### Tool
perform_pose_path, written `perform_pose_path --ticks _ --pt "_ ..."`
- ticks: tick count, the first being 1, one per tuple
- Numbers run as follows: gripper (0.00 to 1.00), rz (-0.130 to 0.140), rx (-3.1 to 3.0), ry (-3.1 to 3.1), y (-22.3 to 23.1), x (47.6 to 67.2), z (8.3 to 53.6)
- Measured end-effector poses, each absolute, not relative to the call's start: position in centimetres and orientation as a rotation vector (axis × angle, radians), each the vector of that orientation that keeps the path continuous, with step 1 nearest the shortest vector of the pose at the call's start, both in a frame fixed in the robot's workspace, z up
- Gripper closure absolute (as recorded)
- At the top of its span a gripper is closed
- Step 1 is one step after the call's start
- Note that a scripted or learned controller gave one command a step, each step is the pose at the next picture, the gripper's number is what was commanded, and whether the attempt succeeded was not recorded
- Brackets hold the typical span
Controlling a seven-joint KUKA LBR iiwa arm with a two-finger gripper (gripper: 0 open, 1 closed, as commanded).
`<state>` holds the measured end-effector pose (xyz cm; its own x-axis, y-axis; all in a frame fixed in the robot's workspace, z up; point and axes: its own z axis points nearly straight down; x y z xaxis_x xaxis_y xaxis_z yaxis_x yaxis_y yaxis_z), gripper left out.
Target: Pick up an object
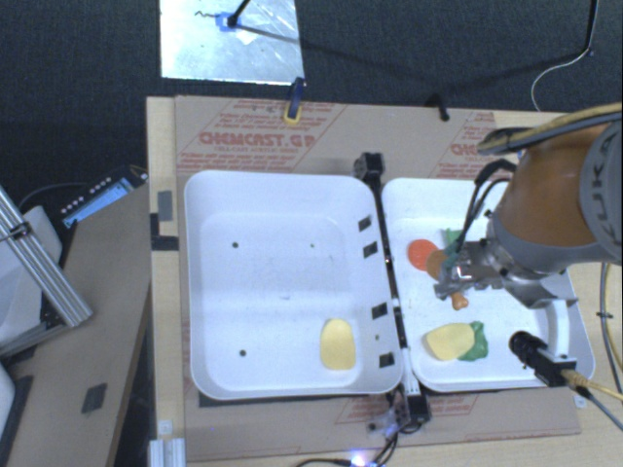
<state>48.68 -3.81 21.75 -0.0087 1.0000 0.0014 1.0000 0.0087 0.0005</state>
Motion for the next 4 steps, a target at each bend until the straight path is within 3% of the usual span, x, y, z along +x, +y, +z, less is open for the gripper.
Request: perform_pose_path --ticks 4 --pt "1.00 -0.001 -2.220 -2.223 -6.3 48.7 18.5"
